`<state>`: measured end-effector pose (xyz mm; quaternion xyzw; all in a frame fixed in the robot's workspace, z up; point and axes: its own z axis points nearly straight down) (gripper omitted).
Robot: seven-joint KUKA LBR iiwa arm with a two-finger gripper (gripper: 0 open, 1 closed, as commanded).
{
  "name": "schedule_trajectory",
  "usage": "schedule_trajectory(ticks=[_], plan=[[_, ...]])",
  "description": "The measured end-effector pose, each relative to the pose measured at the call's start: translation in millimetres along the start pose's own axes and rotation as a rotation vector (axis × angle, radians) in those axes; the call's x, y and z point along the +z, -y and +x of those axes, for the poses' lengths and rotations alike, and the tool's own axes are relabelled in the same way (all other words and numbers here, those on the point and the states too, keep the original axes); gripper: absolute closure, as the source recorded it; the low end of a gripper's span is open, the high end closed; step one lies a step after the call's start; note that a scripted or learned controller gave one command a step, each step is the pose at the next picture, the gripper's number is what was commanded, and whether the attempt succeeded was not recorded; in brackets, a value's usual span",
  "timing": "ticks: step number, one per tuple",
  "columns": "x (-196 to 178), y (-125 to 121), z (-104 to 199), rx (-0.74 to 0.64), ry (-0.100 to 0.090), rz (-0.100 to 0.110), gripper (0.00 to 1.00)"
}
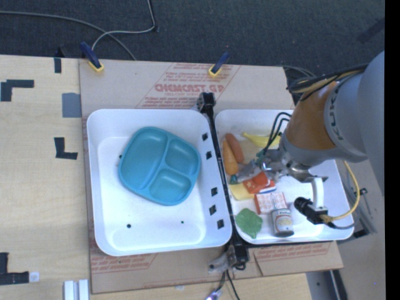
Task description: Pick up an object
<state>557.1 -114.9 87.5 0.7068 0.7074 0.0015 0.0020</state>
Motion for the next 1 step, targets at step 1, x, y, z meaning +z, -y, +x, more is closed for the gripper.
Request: schedule_trajectory(ticks=[1], plan=[[-10.3,-0.4,0.6,0.000,-0.001,0.000,1.00]])
